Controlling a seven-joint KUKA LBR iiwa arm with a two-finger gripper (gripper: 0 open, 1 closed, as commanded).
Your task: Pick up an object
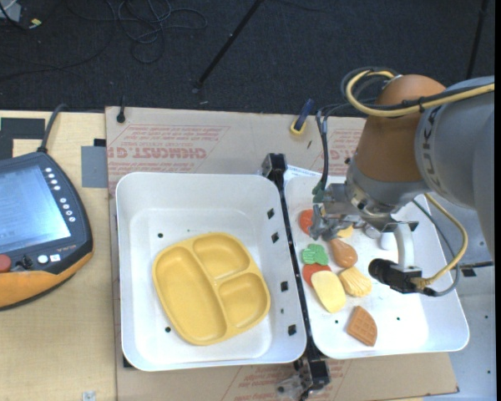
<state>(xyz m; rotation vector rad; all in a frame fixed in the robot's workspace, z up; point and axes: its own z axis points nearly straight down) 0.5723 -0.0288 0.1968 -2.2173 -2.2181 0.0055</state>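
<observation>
Ridged brown wedge (361, 326) nr yellow slab (327, 291); hand (326, 226) above toys, grip can't tell.

The one legible marking is a line of red block lettering printed on the cardboard sheet (192, 136) that lies under the bins, on the strip just beyond the far edge of the left bin (142, 192). It is upside down from this camera, and its letters are too blurred to spell out with certainty. Fainter red print shows on the same cardboard at the near edge, and the screen of the handheld control pendant (25, 215) at far left shows content too small to read.
</observation>
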